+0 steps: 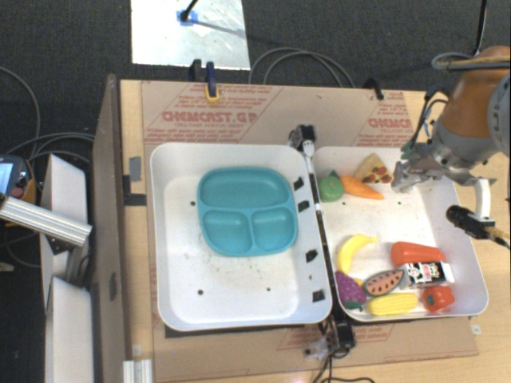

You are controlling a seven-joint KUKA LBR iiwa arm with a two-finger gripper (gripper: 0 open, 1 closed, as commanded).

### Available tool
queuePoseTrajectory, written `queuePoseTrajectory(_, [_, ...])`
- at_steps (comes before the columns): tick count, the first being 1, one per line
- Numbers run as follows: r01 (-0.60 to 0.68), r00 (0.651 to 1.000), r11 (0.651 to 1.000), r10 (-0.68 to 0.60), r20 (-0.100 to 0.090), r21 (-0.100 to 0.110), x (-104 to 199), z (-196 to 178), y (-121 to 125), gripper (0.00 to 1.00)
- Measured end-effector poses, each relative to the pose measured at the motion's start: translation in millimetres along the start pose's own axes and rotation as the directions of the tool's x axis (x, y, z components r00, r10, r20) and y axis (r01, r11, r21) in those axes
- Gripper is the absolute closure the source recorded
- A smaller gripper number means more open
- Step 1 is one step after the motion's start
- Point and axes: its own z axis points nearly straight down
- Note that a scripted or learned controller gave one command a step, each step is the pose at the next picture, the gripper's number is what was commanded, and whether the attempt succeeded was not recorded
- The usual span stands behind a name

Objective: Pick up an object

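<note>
My gripper (402, 179) hangs over the far part of the right bin (463, 242), just right of a tan pizza slice (372, 167) and an orange carrot (363, 188). A green round fruit (330, 186) lies left of the carrot. Nearer the front of the same bin lie a yellow banana (355, 250), a red-orange vegetable (415, 253), a black and white carton (429, 273), purple grapes (349, 287), a brown oval piece (383, 281), yellow corn (391, 303) and a red tomato (437, 297). Nothing shows in the gripper.
The left bin (180, 246) holds a teal divided plate (246, 211). A row of black clips (310, 214) runs along the wall between the bins. A black handle on the arm (471, 220) juts over the right bin's right rim. Bare floor lies mid right bin.
</note>
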Motion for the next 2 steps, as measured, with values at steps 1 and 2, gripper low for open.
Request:
queuePoseTrajectory(1, [0.006,1.0,1.0,-0.006,-0.002,0.002,4.0,3.6,1.4,0.0])
queuePoseTrajectory(2, [0.002,1.0,1.0,-0.002,-0.005,0.01,11.4,-2.9,-86.6,0.0])
